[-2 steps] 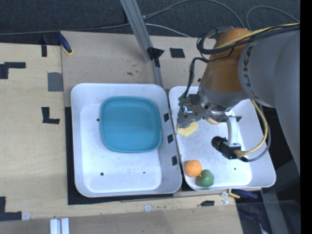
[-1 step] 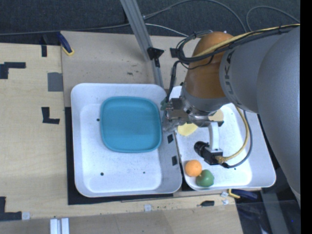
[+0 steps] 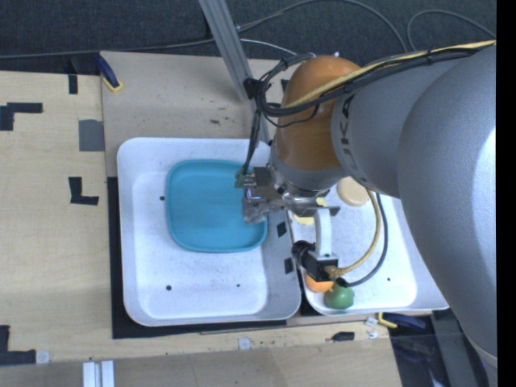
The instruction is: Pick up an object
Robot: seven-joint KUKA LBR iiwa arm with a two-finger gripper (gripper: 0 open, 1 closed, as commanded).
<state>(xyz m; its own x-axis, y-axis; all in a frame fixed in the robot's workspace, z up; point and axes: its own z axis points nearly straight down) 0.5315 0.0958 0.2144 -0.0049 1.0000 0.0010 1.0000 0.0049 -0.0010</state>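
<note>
A blue dish (image 3: 211, 206) lies flat in the left bin (image 3: 145, 240), toward its far right corner. The arm (image 3: 419, 135) reaches in from the right, wrist bent down over the wall between the bins, and the claw (image 3: 256, 204) sits at the dish's right edge; its state I cannot tell. In the right bin (image 3: 395, 289), a green ball (image 3: 340, 297) rests at the near left corner beside an orange piece (image 3: 319, 283).
</note>
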